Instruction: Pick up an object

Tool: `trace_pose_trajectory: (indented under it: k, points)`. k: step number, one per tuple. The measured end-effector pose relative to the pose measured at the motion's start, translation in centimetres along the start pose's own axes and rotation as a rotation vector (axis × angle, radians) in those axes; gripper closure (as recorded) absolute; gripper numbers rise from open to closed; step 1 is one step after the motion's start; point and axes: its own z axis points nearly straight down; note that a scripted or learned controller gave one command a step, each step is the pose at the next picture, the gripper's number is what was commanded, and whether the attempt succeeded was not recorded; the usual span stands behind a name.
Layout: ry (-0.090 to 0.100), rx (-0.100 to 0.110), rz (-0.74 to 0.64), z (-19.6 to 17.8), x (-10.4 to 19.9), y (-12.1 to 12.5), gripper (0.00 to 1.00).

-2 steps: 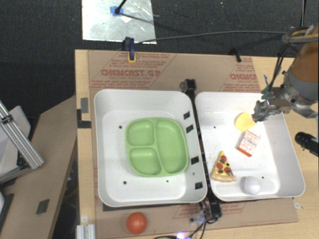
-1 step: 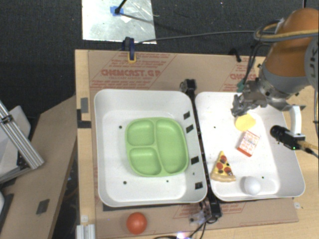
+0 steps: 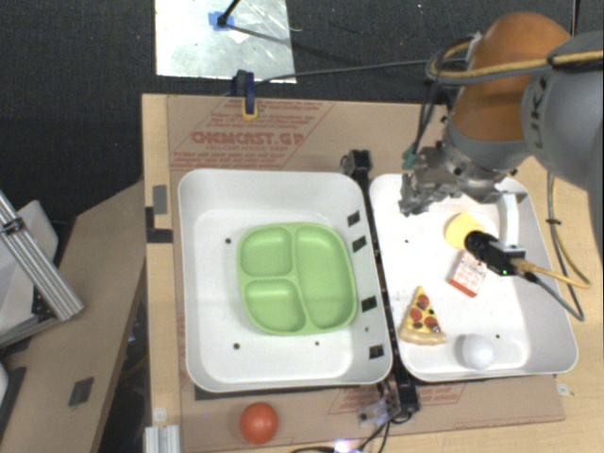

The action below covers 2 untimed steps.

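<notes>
Leftward, green tray [image 3: 297, 277] inside white bin [image 3: 209, 217].

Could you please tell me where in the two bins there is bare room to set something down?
Left bin: floor around the green tray. Right bin: between pizza slice and red card. Crowded: under the gripper.

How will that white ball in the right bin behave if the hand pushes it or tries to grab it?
The white ball looks round and smooth, so a push would probably send it rolling, likely against the bin's wall close by. Its even curve may let it slip out of a pinch. It lies near the pizza slice, which a sideways nudge might bump.
</notes>
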Motion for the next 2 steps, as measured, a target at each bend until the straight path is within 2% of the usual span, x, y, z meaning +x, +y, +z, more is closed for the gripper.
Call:
trace_pose_trajectory:
  k: [1,2]
  points:
    - [0.0,0.0,0.001,1.7,4.8,1.8,1.0]
    - [0.001,-0.002,0.0,0.8,9.7,3.9,1.0]
